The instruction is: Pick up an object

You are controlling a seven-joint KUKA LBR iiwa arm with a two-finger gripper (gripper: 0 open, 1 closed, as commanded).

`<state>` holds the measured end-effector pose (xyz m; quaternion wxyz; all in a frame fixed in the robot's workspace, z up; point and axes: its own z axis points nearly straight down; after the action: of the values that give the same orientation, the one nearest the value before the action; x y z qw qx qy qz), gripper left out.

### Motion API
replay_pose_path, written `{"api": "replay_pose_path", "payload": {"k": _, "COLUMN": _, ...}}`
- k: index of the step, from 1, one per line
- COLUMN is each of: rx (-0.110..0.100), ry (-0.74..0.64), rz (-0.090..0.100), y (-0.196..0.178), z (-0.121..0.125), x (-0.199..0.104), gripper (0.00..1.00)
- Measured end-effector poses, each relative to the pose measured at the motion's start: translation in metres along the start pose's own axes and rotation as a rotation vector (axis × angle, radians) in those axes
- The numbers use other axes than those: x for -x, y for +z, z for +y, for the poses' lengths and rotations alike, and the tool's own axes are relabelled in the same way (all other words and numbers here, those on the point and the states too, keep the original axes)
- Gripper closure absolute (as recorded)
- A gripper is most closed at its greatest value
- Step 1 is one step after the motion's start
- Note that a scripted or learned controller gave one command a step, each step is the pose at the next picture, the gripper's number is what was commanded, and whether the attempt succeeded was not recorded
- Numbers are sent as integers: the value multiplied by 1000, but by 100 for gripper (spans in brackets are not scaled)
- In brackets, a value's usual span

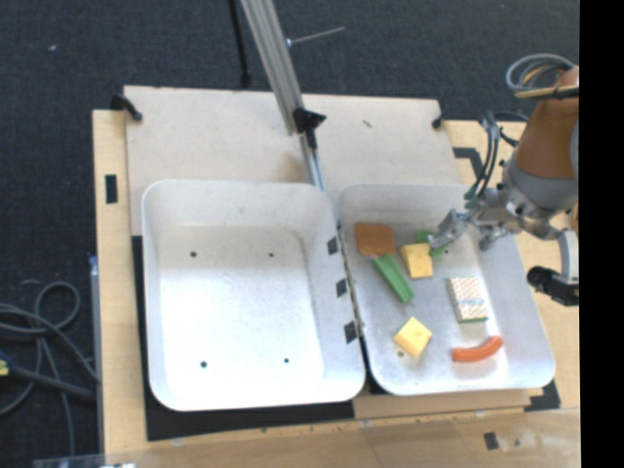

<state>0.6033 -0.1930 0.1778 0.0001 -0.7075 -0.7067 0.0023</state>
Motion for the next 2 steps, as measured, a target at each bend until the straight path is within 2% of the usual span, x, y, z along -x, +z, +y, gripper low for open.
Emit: {"api": "replay_pose_path", "payload": {"k": 2, "rx": 4, "ry": 4, "rz": 1, "y": 74, "z": 6, "x": 6, "gripper": 0}}
